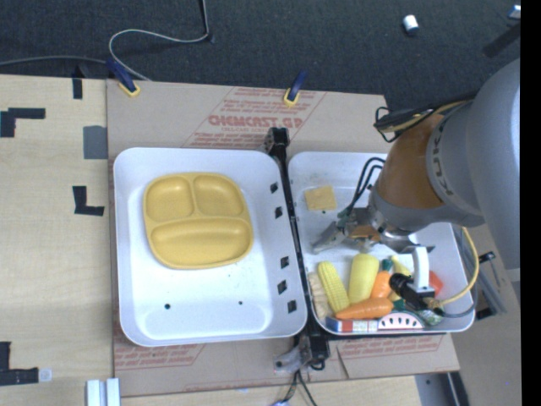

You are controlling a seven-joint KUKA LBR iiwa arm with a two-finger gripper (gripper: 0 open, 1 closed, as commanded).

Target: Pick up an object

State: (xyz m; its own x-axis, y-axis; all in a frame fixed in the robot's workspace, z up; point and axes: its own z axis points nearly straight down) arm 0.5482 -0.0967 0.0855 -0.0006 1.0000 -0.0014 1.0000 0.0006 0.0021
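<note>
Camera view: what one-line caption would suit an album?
Robot arm reaching into the right bin of toy food, beside a yellow divided plate in the left bin.

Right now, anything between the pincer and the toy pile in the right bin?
Nothing visible. The pincer hangs over bare floor of the right bin. The corn cob and the yellow pepper lie just nearer the camera, with a tan block on the far side. No object sits between.

The arm (482,155) is a thick, smooth grey cylinder with a broad orange band (410,172) above the wrist. Thin black cables loop beside that band, and a yellow cable trails below it, past metal gripper (338,233) parts.
</note>
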